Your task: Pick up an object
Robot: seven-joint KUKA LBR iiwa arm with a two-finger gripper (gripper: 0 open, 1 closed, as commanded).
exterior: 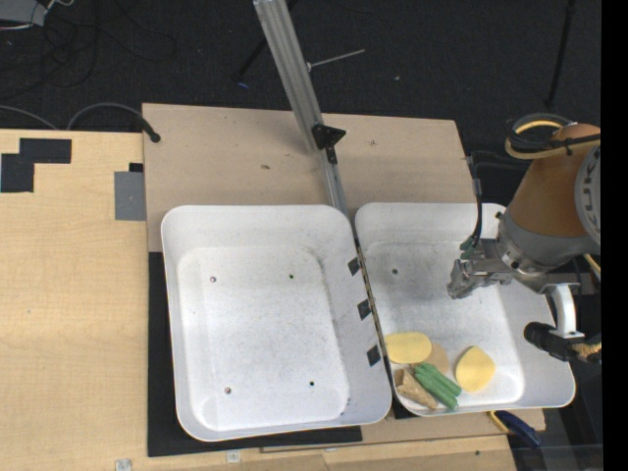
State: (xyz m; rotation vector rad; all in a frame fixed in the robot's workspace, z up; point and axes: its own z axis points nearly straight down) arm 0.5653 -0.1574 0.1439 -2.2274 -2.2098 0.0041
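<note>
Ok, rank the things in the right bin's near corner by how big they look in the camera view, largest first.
1. Yellow oval piece and yellow round piece: these look much alike, so I won't rank one over the other.
2. Green piece, long but thinner.
3. Tan piece, partly hidden under the green piece, so unsure.

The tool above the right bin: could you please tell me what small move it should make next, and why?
Probably a short move toward the bin's near corner. The tool hangs over a bare stretch of the right bin, while the yellow pieces and the green piece are clustered nearer the camera, so it is not yet above anything to pick.
</note>
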